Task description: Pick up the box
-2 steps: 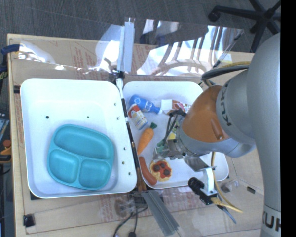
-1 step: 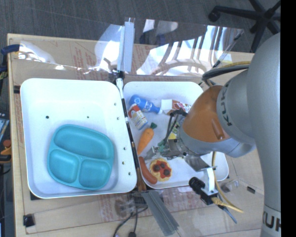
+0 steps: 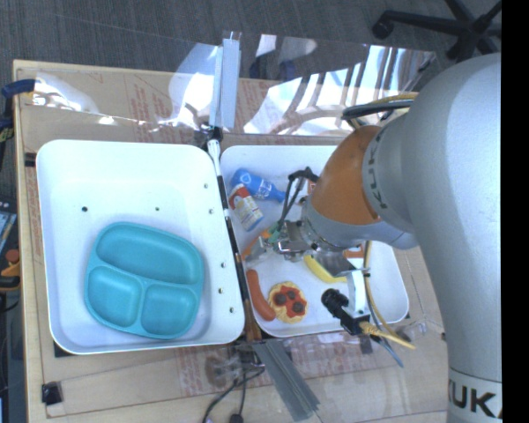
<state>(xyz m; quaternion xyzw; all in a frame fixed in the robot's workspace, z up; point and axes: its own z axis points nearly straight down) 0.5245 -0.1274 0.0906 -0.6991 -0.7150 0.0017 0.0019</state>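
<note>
Gripper [image 3: 278, 239] lowered into the right bin [image 3: 397, 302] at frame centre, finger state not discernible, teal tray [image 3: 144, 278] seated in the left bin [image 3: 62, 179].

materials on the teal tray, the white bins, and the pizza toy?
Teal tray: likely molded plastic, matte, with rounded compartments and soft sheen. White bins: apparently smooth, slightly glossy plastic with rounded, formed rims. Pizza toy: probably plastic or rubber play food with painted-looking toppings; too small to tell.
</note>
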